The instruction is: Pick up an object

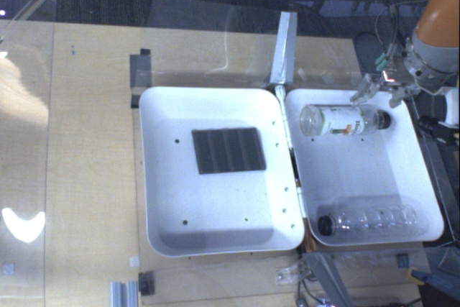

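A clear plastic bottle (338,120) with a white label and a black cap lies on its side at the back of the right bin (424,176). A second clear, ribbed bottle (370,221) with a black cap lies along that bin's front wall. In the left bin (165,176) a dark grey ribbed pad (228,150) lies flat. My gripper (379,95) hangs over the right bin's back right corner, just above the cap end of the labelled bottle. Its fingers (363,91) stand apart, open, with nothing between them.
A metal divider post (283,47) rises behind the seam between the bins. The wooden bench (72,154) stretches to the left under a clear sheet. Cables and brackets crowd the bench's right edge (431,126).
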You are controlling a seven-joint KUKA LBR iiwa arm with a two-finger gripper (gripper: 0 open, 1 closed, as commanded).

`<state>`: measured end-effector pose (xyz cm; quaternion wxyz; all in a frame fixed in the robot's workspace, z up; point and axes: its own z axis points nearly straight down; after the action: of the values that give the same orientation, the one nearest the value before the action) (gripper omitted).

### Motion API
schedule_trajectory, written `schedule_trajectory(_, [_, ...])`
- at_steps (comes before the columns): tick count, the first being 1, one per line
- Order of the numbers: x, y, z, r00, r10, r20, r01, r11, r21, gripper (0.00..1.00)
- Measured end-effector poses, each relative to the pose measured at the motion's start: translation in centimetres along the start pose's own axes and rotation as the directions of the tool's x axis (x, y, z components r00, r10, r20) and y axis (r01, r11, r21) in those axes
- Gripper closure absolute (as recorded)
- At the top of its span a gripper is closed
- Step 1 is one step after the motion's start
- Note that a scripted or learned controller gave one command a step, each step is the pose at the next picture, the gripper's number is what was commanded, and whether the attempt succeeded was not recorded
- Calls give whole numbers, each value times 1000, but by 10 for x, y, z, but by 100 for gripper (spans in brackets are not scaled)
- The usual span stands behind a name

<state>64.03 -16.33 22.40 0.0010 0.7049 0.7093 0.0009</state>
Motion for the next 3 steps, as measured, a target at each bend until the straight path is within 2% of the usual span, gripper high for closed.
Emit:
schedule_trajectory(1, [5, -101, -32, 979, -202, 2, 202, 979, -4, 0])
schedule_trajectory(2, [20, -9, 39, 984, -175, 0, 175, 984, -1, 0])
schedule_trajectory(3, [25, 20, 80, 958, -287, 14, 288, 957, -30, 0])
